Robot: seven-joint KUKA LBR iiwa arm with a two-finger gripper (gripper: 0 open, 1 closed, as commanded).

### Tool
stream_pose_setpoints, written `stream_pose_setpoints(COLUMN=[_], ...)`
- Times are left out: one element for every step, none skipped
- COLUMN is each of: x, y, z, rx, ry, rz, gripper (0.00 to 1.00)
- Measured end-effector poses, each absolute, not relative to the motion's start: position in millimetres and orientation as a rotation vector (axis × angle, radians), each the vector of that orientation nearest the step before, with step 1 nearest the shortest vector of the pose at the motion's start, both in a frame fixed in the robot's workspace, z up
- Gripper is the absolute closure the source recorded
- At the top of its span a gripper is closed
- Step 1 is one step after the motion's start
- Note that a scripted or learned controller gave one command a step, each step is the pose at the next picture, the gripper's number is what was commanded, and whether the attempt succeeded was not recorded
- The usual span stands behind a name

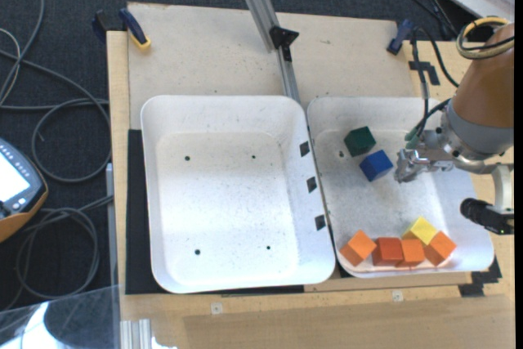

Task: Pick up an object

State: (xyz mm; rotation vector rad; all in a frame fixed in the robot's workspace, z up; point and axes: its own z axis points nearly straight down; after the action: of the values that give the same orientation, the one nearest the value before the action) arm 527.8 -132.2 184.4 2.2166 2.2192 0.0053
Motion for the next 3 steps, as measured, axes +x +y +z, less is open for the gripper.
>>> stream_pose_setpoints(x=[524.4,525.5,514.0], y=[-126.6,-126.3,-80.2], z=[245.6,267.4,264.2], rx=[2.214,2.217,2.218], ry=[2.219,2.221,2.229], rz=[0.008,0.004,0.001], gripper=[1.00,1.00,1.00])
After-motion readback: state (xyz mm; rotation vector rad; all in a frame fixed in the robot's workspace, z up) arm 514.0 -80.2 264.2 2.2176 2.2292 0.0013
